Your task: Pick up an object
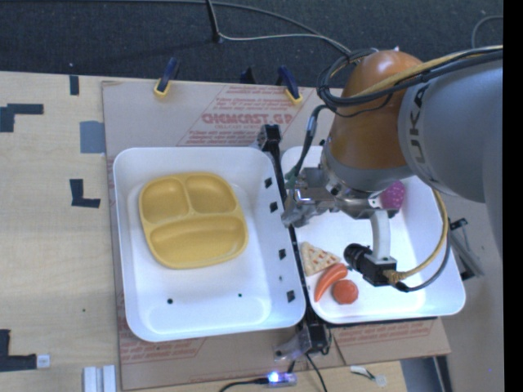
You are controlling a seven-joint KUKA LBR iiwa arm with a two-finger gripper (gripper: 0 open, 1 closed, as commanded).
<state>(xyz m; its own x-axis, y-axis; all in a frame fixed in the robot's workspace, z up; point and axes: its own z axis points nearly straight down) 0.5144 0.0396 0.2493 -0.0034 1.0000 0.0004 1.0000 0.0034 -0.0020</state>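
Observation:
The right bin (425, 300) holds a tan wedge like a pizza slice (318, 258), an orange-red chili-shaped piece (328, 281) and a small red ball like a tomato (346, 292), all near its front left. A purple object (395, 194) peeks out behind the arm at the bin's back. My gripper (301, 208) hangs low over the right bin's left wall, just behind the wedge, under the orange wrist band (372, 104). I see nothing in its grasp.
The left bin (131, 292) holds a yellow divided plate (194, 219) at its back. The ridge between the bins (286, 251) runs right under the gripper. A black cable-mounted part (372, 265) hangs by the red ball. Blue clamps (166, 78) hold the cardboard base.

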